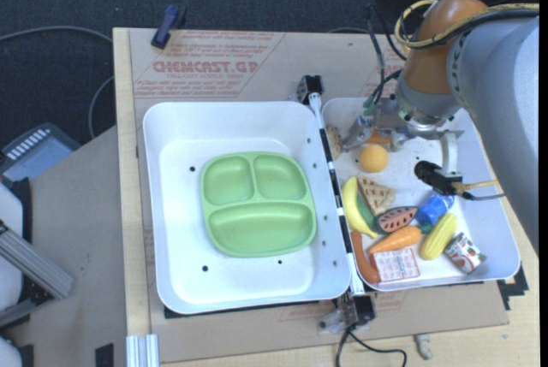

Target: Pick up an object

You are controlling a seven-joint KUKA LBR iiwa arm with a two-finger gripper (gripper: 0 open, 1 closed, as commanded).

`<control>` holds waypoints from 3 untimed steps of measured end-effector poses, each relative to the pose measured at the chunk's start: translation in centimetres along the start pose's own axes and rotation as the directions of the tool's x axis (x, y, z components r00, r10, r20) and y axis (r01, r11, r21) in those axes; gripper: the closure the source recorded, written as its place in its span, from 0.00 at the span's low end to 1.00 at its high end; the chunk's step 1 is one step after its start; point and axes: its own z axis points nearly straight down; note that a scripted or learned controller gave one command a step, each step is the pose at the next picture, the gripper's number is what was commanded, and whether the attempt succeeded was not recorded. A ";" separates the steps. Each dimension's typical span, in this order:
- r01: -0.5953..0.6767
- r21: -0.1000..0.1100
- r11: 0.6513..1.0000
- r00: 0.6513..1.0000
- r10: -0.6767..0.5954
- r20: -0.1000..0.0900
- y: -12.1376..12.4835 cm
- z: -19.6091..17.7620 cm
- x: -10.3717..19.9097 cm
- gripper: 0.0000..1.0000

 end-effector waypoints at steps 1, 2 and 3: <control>0.001 0.000 1.000 1.000 -0.001 0.002 0.0 -1.0 0.0 1.00; 0.002 -0.009 1.000 1.000 -0.002 0.001 -1.3 -10.2 0.7 1.00; 0.002 -0.007 1.000 1.000 -0.002 0.001 -1.4 -10.1 0.7 0.00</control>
